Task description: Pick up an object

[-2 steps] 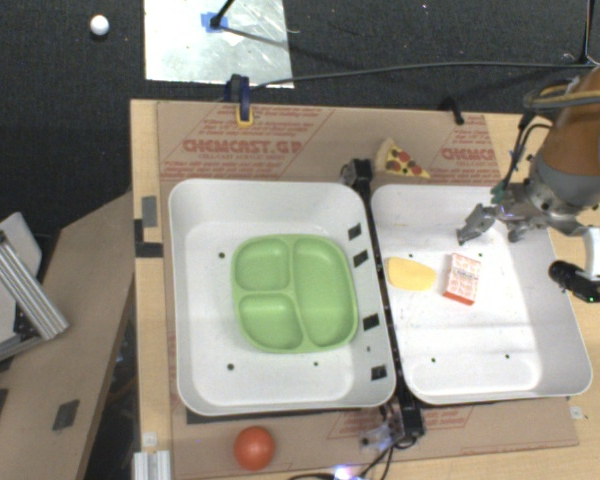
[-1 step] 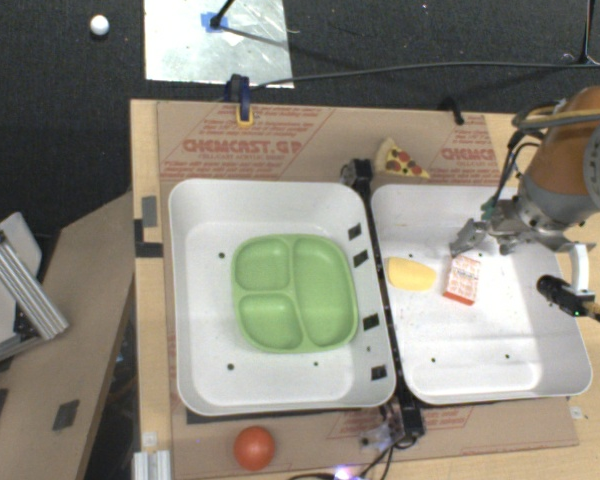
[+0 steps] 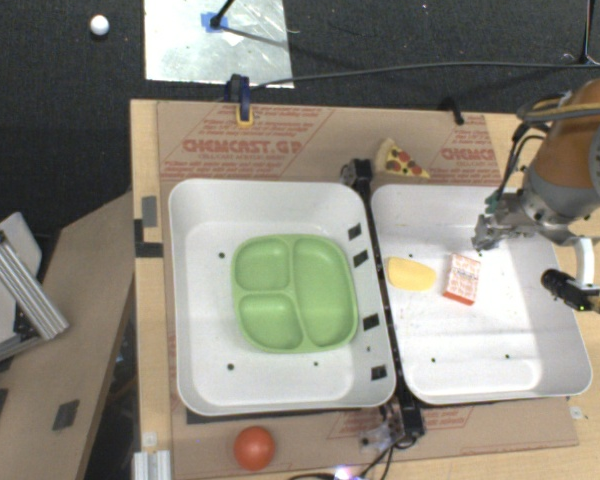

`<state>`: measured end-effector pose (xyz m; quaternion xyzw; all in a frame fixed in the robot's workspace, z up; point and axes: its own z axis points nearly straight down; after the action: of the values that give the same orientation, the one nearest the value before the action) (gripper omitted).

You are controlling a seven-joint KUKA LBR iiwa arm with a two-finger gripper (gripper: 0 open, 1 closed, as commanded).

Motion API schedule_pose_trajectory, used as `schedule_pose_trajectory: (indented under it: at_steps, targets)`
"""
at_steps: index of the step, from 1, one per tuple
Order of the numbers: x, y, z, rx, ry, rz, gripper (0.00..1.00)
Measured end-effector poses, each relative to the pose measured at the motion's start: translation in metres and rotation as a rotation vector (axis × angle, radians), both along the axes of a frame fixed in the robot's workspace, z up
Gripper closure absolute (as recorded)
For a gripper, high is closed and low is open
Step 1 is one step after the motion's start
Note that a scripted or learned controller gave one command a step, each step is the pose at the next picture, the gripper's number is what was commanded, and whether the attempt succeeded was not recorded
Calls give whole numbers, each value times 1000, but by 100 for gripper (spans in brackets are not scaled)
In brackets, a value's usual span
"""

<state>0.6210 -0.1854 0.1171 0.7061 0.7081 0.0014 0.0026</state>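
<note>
With its jaws' state impossible to tell, the gripper (image 3: pixel 485 230) hovers at one o'clock of the small red-and-white printed card packet (image 3: pixel 462 278) in the right white bin (image 3: pixel 540 368), so it should descend centred, straddling the packet's narrow sides.

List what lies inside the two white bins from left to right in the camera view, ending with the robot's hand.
Green divided plastic plate in the left bin → yellow rounded piece → small red and white card-like packet → hand, poised over the right bin's far part.
</note>
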Motion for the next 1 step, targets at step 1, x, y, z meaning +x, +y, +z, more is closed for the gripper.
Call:
schedule_pose_trajectory:
  at_steps: [1]
  targets:
    - [-6,1,47,1,1,-2,100]
